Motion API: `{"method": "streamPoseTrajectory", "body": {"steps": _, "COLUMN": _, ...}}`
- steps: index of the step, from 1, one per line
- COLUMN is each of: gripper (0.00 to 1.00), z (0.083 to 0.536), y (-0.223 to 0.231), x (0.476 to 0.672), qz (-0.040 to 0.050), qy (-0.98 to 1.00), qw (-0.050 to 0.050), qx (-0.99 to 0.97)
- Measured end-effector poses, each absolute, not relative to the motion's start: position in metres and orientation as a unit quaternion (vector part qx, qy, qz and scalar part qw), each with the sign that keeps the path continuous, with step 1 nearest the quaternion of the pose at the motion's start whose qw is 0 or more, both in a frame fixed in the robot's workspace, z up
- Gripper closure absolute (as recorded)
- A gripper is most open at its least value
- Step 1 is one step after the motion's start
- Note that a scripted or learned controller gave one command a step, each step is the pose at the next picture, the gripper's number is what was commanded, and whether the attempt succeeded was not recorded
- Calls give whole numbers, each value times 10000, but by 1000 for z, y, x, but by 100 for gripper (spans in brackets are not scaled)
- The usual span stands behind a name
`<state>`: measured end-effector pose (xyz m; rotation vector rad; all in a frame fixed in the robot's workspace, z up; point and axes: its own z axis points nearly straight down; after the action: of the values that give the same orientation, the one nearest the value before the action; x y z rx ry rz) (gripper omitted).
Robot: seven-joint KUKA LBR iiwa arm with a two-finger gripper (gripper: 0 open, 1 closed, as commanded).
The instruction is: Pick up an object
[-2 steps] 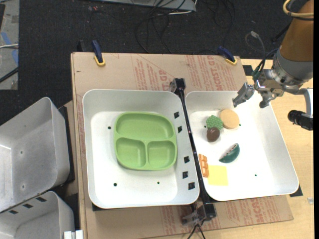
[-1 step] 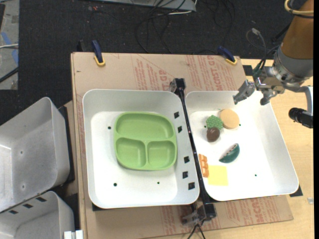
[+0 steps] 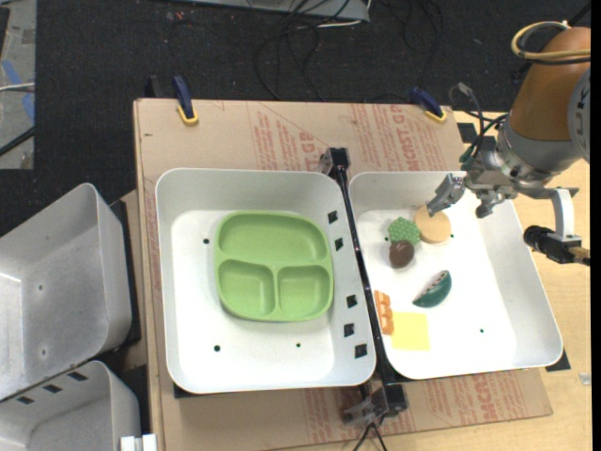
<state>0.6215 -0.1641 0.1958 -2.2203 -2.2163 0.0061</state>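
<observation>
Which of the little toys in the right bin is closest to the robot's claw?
The round tan piece, right under the gripper. The broccoli, brown piece, watermelon slice and yellow square lie farther off.

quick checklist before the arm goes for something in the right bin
1. Pincer over the right bin: ok, at its far edge.
2. Pincer free of any object: ok, nothing between its fingers.
3. Fingers spread for a grasp: ok, they look apart.
4. Nearest target clear of neighbours: not ok, tan disc touches the green broccoli piece, brown piece just below.
5. Easier isolated target: ok, watermelon slice lies alone.
6. Yellow square graspable: cannot tell, it looks flat.
</observation>
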Motion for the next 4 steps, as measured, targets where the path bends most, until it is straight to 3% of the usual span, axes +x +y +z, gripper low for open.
{"method": "streamPoseTrajectory", "body": {"steps": 2, "gripper": 0, "z": 95, "y": -171, "x": 616, "qz": -13, "qy": -7064, "qw": -11, "qx": -7078}}
{"method": "streamPoseTrajectory", "body": {"steps": 3, "gripper": 100, "z": 107, "y": -171, "x": 618, "qz": -25, "qy": -7067, "qw": -45, "qx": -7075}}
{"method": "streamPoseTrajectory", "body": {"steps": 4, "gripper": 100, "z": 171, "y": -167, "x": 618, "qz": -20, "qy": -7080, "qw": -36, "qx": -7062}}
